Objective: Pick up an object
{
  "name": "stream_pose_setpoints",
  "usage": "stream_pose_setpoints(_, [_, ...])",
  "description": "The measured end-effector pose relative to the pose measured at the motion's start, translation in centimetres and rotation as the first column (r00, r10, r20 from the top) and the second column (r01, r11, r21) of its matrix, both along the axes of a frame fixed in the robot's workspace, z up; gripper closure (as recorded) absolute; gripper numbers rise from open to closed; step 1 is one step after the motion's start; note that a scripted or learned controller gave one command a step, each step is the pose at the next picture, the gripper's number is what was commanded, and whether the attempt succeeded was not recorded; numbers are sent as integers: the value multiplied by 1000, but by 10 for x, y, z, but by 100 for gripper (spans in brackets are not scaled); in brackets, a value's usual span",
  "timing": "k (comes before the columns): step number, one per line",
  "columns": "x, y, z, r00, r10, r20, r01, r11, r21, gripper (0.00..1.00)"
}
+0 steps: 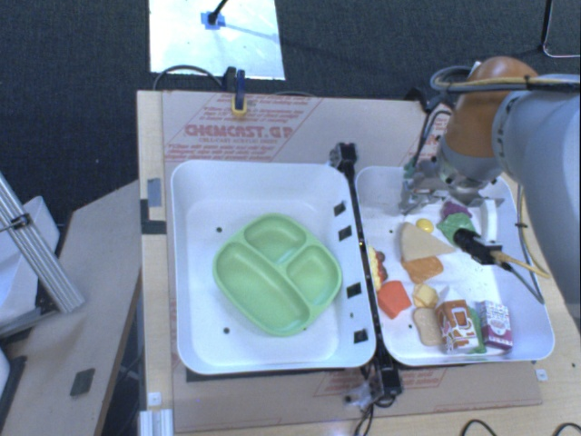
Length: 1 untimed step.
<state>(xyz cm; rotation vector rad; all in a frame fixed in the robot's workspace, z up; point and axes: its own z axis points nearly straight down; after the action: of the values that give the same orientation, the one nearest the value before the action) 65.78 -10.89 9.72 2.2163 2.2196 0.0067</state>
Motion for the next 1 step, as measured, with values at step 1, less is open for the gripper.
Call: stream_pose_setpoints(1, [0,7,62,1000,3,1,-3,1000,0,100])
